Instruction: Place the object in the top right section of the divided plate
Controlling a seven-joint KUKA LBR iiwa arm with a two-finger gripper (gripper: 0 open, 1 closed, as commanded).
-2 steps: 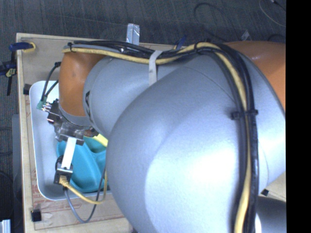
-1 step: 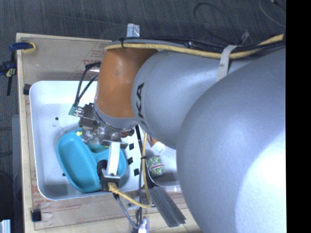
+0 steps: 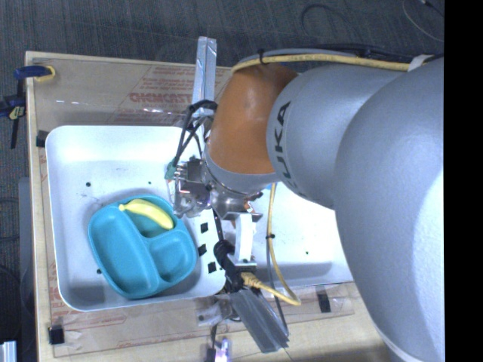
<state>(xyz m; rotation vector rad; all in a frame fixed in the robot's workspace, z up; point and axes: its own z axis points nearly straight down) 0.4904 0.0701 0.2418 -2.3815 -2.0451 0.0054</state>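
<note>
Now the yellow banana [image 3: 149, 213] lies in the top right section of the blue divided plate [image 3: 139, 259] in the left bin [image 3: 68, 202]; the gripper [image 3: 185, 191] is just beside it.

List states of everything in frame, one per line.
Banana: lying in the plate's top right section, not held.
Plate: flat in the left bin, its other sections bare.
Left bin: on the bench, holds the plate.
Arm: reaching in over the middle, covering most of the right bin.
End effector: just right of the banana; open or shut can't be told.
</note>
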